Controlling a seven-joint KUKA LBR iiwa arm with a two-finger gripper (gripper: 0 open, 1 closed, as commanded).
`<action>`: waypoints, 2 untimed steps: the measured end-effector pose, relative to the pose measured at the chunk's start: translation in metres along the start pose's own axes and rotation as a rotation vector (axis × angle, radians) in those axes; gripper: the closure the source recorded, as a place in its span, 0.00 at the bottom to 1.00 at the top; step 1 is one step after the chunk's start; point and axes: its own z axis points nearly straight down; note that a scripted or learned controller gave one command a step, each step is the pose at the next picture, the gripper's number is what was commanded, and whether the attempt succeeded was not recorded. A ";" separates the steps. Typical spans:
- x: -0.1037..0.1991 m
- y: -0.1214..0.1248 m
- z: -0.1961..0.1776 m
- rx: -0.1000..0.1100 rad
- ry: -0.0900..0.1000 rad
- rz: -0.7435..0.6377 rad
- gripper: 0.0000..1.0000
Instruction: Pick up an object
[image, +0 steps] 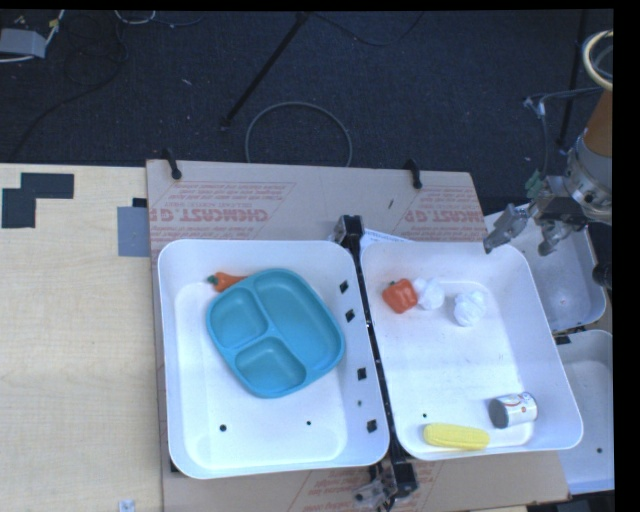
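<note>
My gripper (528, 232) hangs at the far right, above the back right corner of the right bin (545, 330), with its two fingers spread apart and nothing between them. In that bin lie an orange toy (400, 296), two white lumps (431, 293) (468, 307) beside it, a small grey and white can (513, 409) on its side, and a yellow corn cob (456, 436) near the front rim. All of these lie well below and left of the gripper.
The left bin (190, 400) holds a blue divided plate (274, 331) with a small orange piece (227, 281) at its back left. A black divider (365, 350) runs between the bins. Cardboard (300, 200) lies under the bins.
</note>
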 end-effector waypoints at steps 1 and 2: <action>0.000 0.002 -0.008 -0.012 -0.002 -0.002 0.00; 0.009 0.000 0.049 -0.007 -0.001 -0.003 0.00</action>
